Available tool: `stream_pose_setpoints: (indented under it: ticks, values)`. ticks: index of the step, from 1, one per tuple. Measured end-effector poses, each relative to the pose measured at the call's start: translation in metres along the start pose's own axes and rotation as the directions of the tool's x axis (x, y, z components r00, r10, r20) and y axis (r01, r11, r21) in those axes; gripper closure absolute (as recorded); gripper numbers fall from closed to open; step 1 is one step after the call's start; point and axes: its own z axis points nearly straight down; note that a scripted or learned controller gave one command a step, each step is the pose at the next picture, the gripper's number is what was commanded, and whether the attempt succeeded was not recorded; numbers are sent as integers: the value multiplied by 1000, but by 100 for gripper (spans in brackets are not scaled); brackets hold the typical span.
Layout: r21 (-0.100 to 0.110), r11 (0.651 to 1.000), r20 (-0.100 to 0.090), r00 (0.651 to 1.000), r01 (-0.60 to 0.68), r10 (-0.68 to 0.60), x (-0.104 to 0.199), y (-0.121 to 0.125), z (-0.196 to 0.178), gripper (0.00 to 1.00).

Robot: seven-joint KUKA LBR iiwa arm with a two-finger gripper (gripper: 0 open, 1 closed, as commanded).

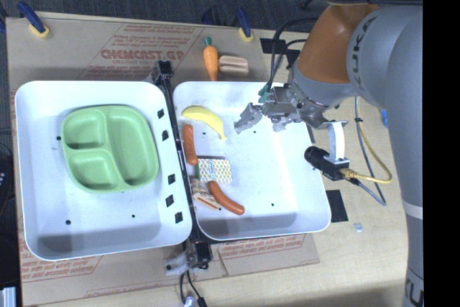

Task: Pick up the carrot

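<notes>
The carrot [210, 61], orange with a green top, lies on the cardboard just beyond the far rim of the right bin [287, 183], outside both bins. My gripper [264, 118] hovers over the far middle of the right bin, to the right of the carrot and nearer the camera. Its two fingers [246, 118] stand apart, so it is open, and nothing is between them.
A tan bun [233, 65] lies right beside the carrot. The right bin holds a banana [205, 119], two sausages [189, 144] [226, 199] and a patterned square [214, 170]. A green divided plate [109, 147] sits in the left bin [36, 226].
</notes>
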Motion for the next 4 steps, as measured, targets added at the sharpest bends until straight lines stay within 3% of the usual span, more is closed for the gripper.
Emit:
stream_pose_setpoints:
  ticks: [1,2,3,4]
  values:
    - [2,999,1,999,49,-49,15,56,121,0]
    - [4,983,-1,983,-183,183,37,45,121,0]
    - [5,773,-1,773,-634,634,38,-14,121,0]
    - [9,776,0,776,-630,630,39,-15,112,100]
